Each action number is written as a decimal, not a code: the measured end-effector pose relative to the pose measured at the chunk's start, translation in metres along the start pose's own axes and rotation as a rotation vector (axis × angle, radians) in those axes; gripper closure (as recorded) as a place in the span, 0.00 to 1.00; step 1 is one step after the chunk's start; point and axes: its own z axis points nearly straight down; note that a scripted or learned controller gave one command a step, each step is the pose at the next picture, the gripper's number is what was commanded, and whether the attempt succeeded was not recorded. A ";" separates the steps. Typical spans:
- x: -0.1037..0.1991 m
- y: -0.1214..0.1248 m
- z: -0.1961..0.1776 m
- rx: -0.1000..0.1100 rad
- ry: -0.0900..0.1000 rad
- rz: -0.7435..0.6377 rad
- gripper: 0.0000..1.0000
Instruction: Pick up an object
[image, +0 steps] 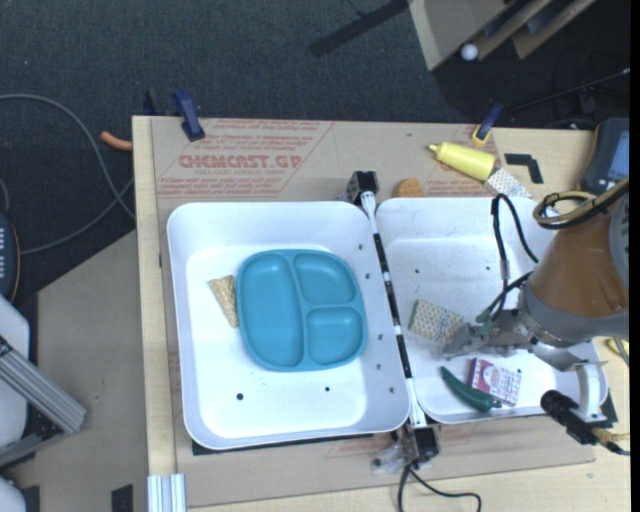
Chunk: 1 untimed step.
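In the right bin (450, 235) lie a speckled tan square pad (430, 318), a green curved tool (468, 390) and a small red and white packet (497, 379). My gripper (472, 338) reaches in from the right and hangs low just right of the speckled pad, above the green tool and the packet. Nothing visibly sits in its grasp. The arm's orange band (580, 275) covers the bin's right side.
The left bin (200, 250) holds a blue divided plate (300, 307) with a tan cracker-like piece (224, 294) at its left edge. A yellow object (463, 158) and an orange bit (407, 187) lie on the bench behind the right bin. A black cable (500, 240) loops over that bin.
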 end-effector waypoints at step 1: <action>0.024 0.000 -0.069 -0.002 -0.001 -0.003 0.00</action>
